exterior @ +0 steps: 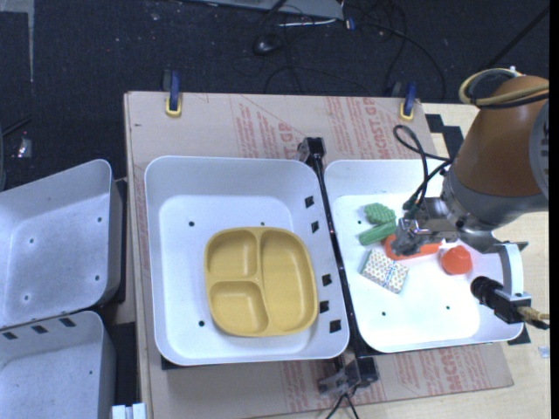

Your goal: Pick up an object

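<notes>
My gripper hangs low over the middle of the right bin, directly above a flat orange-red piece whose edge shows beneath it. A green ridged object lies just left of the gripper. A small patterned white packet rests below and left of it. A round orange ball sits to its right. The arm's body hides the fingertips.
The left bin holds a yellow three-compartment plate. A black divider strip runs between the bins. Cardboard lies under both bins, with clamps at the back. Grey trays stand off to the left of the bench.
</notes>
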You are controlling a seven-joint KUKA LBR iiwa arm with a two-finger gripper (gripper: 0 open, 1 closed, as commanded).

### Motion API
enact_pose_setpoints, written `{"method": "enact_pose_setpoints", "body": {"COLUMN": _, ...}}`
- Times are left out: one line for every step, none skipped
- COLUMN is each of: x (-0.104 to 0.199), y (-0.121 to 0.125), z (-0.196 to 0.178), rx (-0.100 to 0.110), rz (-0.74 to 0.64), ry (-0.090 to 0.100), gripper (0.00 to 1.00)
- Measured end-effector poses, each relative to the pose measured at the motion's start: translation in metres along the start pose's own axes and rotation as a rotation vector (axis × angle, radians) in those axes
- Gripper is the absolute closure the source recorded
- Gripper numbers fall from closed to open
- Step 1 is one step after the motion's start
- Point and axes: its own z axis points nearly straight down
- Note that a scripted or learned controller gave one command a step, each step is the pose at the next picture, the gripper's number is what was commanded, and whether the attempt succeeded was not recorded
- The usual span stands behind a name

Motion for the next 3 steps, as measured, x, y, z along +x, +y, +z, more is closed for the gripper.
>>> {"method": "enact_pose_setpoints", "body": {"x": 0.054, "y": -0.013, "z": 0.004, "rx": 0.005, "rz": 0.001, "ry": 0.001, "gripper": 1.00}}
{"method": "enact_pose_setpoints", "body": {"x": 0.115, "y": -0.005, "z": 0.011, "rx": 0.004, "rz": 0.001, "ry": 0.000, "gripper": 1.00}}
{"method": "enact_pose_setpoints", "body": {"x": 0.167, "y": -0.009, "z": -0.001, "rx": 0.002, "rz": 0.000, "ry": 0.000, "gripper": 1.00}}
